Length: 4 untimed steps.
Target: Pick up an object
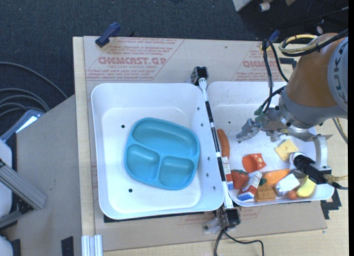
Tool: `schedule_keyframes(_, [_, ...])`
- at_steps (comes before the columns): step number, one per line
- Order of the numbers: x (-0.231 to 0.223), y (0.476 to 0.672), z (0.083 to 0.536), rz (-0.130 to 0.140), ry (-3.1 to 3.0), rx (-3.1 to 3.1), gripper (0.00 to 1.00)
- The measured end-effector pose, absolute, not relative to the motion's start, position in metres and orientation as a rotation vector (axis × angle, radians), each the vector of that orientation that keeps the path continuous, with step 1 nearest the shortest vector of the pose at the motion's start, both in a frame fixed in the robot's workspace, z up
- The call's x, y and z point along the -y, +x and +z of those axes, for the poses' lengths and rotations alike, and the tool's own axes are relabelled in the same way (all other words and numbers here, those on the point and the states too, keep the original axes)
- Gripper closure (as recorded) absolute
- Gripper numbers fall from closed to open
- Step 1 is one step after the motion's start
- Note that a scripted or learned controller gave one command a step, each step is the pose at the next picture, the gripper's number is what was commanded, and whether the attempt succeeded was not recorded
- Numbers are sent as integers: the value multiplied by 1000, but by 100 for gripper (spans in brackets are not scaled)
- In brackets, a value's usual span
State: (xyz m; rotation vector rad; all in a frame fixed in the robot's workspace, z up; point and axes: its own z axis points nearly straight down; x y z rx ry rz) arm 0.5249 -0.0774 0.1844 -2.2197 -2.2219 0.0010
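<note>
So the right bin (221,97) has a little heap of toy food along its near edge. The one that stands out is an orange-red hot dog (223,142), a smooth rounded stick lying right against the divider wall on that bin's left side. Its long axis runs pretty much along the divider, far end tipped slightly left, near end pointing down toward a red strawberry-looking piece (240,179).

The end effector (249,130) hangs just right of the hot dog's far end, near it but not touching. Grey fingers point left toward the divider, and honestly I cannot tell if they're spread or closed from this angle; nothing is visibly between them.

Also in the pile: a red block (254,162), a carrot (275,176), a pale yellow cheese wedge (286,150). Left bin (110,105) holds a blue divided plate (162,153).
</note>
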Motion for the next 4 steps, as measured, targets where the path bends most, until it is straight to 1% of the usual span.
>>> schedule_keyframes(1, [104, 478, 89, 2, -2222, 2218, 0])
schedule_keyframes(2, [104, 479, 99, 1, -2222, 2219, 100])
schedule_keyframes(3, [74, 511, 194, -1, -2220, 2222, 100])
schedule_keyframes(4, [41, 479, 259, 0, -2220, 2222, 100])
